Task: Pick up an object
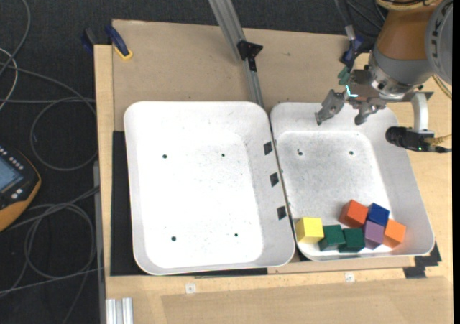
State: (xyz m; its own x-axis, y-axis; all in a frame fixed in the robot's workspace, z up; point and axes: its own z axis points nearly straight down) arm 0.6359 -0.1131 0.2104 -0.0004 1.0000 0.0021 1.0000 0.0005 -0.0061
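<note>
Several small blocks lie bunched at the near edge of the right bin [402, 172]: a yellow block [310, 228], two green blocks [342, 238], a red-orange block [353, 212], a blue block [378, 213], a purple block [374, 230] and an orange block [394, 231]. My gripper [343, 112] hangs over the far edge of the right bin, well away from the blocks. Its two fingers are spread apart with nothing between them.
The left bin [144, 172] sits beside the right one, with black clips [273, 179] along the divide. A slanted metal rail [230, 21] crosses the bench at the back. Cables and a handheld device lie on the floor at the left.
</note>
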